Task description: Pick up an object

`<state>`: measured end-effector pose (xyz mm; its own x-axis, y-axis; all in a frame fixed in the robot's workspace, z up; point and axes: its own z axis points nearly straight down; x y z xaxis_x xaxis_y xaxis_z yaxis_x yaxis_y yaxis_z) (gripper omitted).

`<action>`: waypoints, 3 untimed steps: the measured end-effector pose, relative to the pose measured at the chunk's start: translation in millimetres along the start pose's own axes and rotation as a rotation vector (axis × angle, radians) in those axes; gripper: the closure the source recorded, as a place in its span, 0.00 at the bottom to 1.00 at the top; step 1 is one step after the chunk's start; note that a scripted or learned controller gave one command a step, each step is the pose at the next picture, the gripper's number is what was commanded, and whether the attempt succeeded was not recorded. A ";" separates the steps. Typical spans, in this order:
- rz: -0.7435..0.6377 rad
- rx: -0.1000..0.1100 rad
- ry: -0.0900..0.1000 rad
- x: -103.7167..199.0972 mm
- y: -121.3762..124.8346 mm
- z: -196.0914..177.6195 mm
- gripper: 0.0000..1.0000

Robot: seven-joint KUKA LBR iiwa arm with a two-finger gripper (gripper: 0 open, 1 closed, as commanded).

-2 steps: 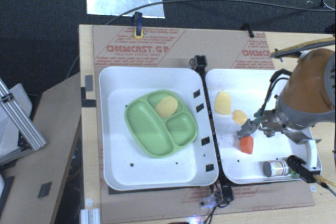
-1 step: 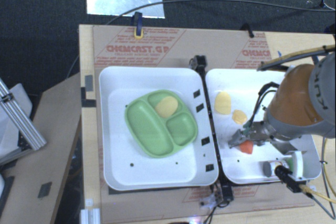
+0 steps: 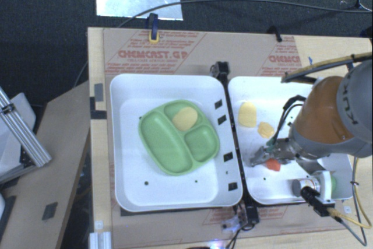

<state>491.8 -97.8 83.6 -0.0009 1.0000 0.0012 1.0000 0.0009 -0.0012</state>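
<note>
my gripper [image 3: 260, 155] low in right white bin [image 3: 256, 192]; small red-orange block [image 3: 273, 165] just beside fingertips, toward arm side. finger spread: cannot tell.

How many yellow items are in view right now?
3: one on the green tray in the left bin, two in the right bin. The arm may hide more.

You are looking at a bulky grey arm [image 3: 349, 119] with a broad orange band [image 3: 320, 111] above its wrist. Black cables [image 3: 285, 114] loop beside the band. The gripper [image 3: 260, 155] is dull grey metal.
</note>
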 end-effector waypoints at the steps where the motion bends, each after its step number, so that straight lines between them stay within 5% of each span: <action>1: 0.000 -0.004 -0.001 -0.5 1.3 -11.7 1.00; 3: -0.004 -0.010 -0.003 -1.1 4.8 -139.7 1.00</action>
<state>496.8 -99.0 223.3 -0.0048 1.0000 -0.0016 0.9999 0.0048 0.0088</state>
